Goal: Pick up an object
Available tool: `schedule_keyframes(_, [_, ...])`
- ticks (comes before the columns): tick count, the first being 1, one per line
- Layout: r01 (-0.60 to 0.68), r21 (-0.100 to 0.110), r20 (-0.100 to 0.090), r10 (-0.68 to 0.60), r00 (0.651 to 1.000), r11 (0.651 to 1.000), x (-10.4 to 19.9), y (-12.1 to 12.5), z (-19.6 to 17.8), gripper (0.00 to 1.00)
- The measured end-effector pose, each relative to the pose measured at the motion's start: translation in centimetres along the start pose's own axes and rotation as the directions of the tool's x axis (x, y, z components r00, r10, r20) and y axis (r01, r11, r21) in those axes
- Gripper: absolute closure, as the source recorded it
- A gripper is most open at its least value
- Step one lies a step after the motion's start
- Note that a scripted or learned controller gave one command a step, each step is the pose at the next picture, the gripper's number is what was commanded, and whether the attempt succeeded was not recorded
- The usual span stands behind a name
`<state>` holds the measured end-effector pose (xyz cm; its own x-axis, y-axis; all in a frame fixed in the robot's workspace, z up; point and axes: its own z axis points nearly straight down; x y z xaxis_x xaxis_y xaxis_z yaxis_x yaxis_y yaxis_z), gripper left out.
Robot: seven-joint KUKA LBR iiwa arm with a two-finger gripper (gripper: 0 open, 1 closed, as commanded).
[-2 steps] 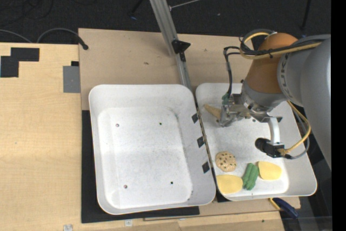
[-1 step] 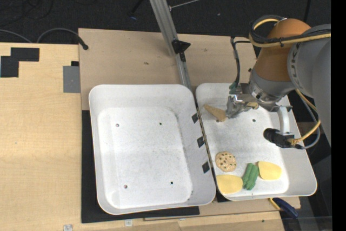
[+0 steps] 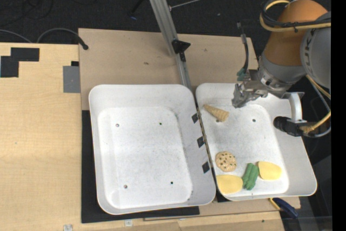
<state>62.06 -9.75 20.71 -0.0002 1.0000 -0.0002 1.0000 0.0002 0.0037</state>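
The right bin (image 3: 292, 170) holds several small items. A tan cone (image 3: 215, 112) lies near its far left corner. Close to the near edge are a round speckled cookie (image 3: 225, 160), a yellow piece (image 3: 230, 184), a green pod (image 3: 250, 176) and another yellow piece (image 3: 270, 170). My gripper (image 3: 241, 98) hangs over the far part of the right bin, to the right of the cone and apart from it. Nothing shows between its fingers.
The left bin (image 3: 102, 116) sits beside the right one, joined by black clips (image 3: 200, 142). A slanted metal rail (image 3: 165, 21) rises behind the bins. A black-and-white fitting (image 3: 292, 116) juts from the arm over the right bin's right side.
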Motion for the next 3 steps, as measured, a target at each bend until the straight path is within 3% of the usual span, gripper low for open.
schedule_keyframes(1, [0.0,0.004,-0.001,0.0,1.0,1.0,-0.1,0.0,-1.2,1.0])
schedule_keyframes(3, [0.003,0.009,-0.003,-0.003,1.0,1.0,9.0,-4.5,-1.8,1.0])
